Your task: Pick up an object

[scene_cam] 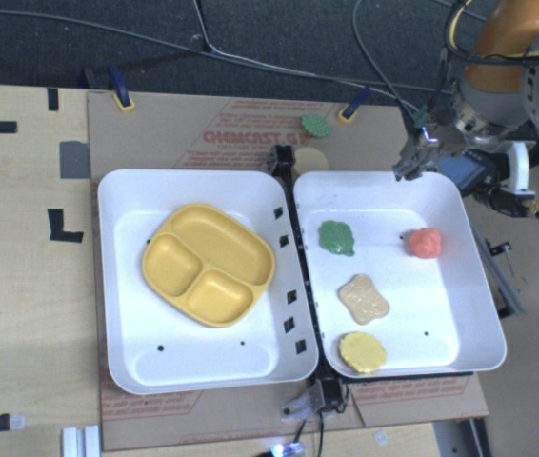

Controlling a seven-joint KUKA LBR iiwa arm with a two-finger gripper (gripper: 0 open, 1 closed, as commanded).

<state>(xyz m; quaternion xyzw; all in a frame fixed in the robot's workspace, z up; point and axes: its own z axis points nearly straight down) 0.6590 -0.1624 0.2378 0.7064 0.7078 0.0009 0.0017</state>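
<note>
From above the bench, the arm [508, 46] comes in at the upper right, its orange band catching the light, and the claw [409, 165] hangs just over the far rim of the right bin [474, 284], near that bin's back right corner. The claw is small and dark from here, and I cannot tell how it is set; nothing shows in its grip.

Four small things lie in the right bin, all well clear of the claw. The red piece [425, 243] is the closest, sitting below the claw and a little to the right, near the bin's right wall. The green piece [337, 238] lies to the left of the red one, toward the wall shared with the other bin. The tan cracker [363, 299] sits nearer the bin's middle, further down. The yellow disc [362, 352] is furthest from the claw, near the front rim.

The left bin [122, 255] bears a yellow tray [209, 264] with three compartments, lying at a slant.

A green bit [315, 125] rests on the cardboard [193, 136] behind the bins.
</note>
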